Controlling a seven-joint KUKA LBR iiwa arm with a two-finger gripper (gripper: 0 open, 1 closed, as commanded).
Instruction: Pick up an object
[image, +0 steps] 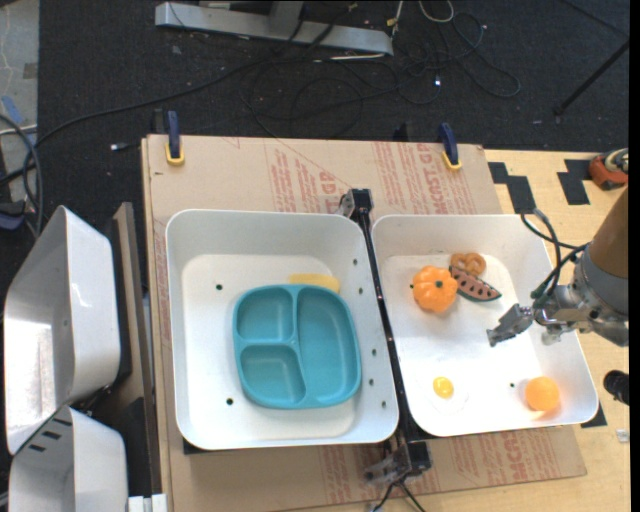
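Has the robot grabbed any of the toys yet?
Not yet. Nothing looks picked up: the little pumpkin, the fried egg and the orange ball all lie in the right bin. The tool hangs over that bin with nothing in it. Choosing a toy, closing on it and lifting are all left.

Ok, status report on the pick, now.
Pincer open, over right bin, holding nothing. Nearest items: orange ball, fried egg, pumpkin. Nothing blocking. Teal tray in left bin.

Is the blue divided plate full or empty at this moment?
Empty. All three compartments of the blue plate show bare blue surface.
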